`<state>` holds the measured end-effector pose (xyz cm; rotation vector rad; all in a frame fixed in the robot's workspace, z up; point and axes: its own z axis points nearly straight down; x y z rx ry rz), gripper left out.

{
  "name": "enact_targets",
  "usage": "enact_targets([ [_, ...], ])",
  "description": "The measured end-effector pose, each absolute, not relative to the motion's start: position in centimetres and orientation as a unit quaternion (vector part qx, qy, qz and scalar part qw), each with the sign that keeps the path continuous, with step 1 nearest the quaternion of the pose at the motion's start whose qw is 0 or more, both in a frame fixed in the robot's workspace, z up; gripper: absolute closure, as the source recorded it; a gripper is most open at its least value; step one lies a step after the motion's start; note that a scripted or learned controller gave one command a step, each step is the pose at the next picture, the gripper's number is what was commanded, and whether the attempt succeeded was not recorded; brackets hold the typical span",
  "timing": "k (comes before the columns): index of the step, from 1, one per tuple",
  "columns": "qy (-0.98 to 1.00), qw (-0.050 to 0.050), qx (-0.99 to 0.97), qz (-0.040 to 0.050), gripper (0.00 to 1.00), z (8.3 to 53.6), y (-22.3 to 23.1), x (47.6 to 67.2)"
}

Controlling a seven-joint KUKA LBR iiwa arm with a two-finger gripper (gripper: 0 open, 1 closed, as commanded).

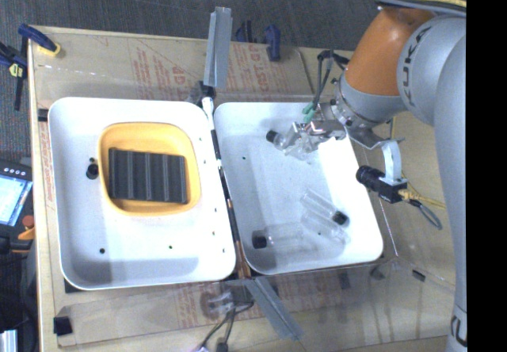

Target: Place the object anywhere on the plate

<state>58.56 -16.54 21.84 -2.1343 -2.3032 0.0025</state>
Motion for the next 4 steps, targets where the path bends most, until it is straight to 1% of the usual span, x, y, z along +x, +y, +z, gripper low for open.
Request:
enact_targets([
  [1,-0.766,0.003,-0.643,0.0016,1.00,22.0,-11.5,58.8],
  [2,-0.788,0.001,-0.615,0.0006,1.00,21.3,-6.0,62.2],
  [3,-0.875,0.002,-0.484,0.0012,1.00,19.1,-3.1,60.9],
  [4,-0.895,0.000,-0.447,0.0007,1.00,20.0,1.1,61.4],
])
